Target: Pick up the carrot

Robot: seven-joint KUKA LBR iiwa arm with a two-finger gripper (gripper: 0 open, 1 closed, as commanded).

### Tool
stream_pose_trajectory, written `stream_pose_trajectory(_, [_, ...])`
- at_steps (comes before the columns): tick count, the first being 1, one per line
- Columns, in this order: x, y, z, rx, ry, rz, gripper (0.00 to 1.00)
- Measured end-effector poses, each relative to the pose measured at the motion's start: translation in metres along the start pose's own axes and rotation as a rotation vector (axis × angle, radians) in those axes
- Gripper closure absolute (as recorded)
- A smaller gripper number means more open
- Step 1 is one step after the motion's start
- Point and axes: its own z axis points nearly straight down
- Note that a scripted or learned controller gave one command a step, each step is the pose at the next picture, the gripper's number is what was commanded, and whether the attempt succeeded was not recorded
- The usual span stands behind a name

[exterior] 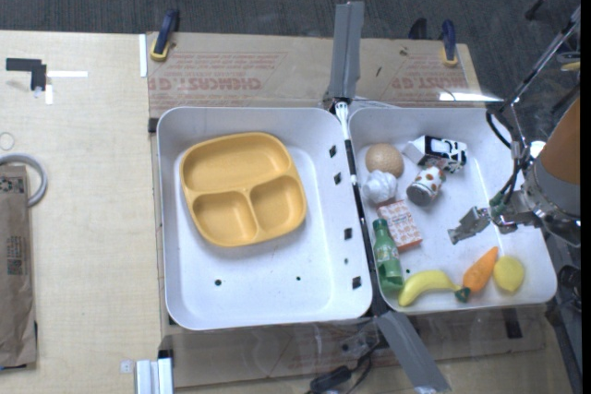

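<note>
Hovering with nothing in its grasp just above the carrot (479, 272), which lies in the right bin (545, 291) between banana (425, 285) and lemon (509, 273), the hand (469, 225) seems on approach; next, I judge, lower and close.

grey metal claw (469, 226) on a grey wrist — orange band above it, black cables looping alongside.
</note>
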Motion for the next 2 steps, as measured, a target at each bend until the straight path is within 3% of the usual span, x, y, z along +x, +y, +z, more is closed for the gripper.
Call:
stream_pose_trajectory(1, [-0.004, -0.002, 0.024, 0.003, 0.001, 0.027, 0.00])
stream_pose_trajectory(2, [-0.041, 0.030, 0.074, 0.001, 0.000, 0.023, 0.00])
